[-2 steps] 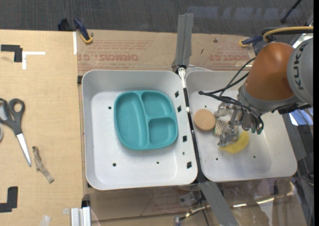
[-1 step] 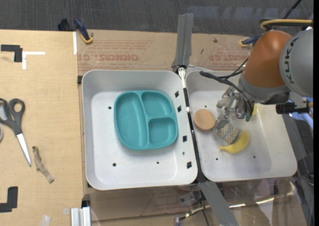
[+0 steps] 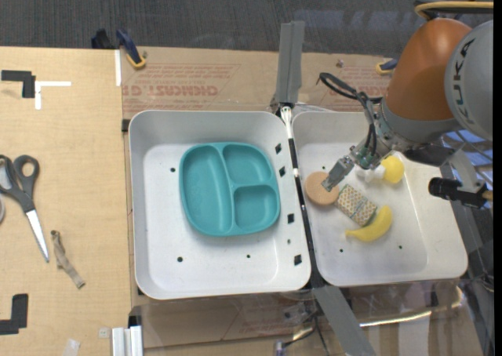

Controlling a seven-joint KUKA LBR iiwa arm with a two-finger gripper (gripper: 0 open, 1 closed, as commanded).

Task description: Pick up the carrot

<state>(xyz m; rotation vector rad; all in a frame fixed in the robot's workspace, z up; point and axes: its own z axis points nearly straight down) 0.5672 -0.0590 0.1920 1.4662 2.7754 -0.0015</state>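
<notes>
- Two shallow white bins are seen side by side on the bench: a left bin (image 3: pixel 149 213) and a right bin (image 3: pixel 439 245).
- A teal divided plate (image 3: pixel 230 187) with three compartments is set flat in the left bin, roughly at its centre.
- The arm (image 3: pixel 439 72), grey with an orange band, is extended in from the right over the right bin.
- The gripper (image 3: pixel 339 174) is lowered near the left side of the right bin, its tip just above a round tan disc (image 3: pixel 317 190); whether the claw is spread or pressed together cannot be told.
- A patterned rectangular block (image 3: pixel 356 204) is laid just beside the disc, to its right.
- A yellow banana (image 3: pixel 372 226) is placed touching the block's lower edge.
- A yellow rounded item (image 3: pixel 391 169), perhaps a lemon, is seen close under the wrist.
- No item can be recognised with certainty as the carrot.
- A pair of scissors (image 3: pixel 22 194) is laid on the bench, well apart to the left of the bins.
</notes>
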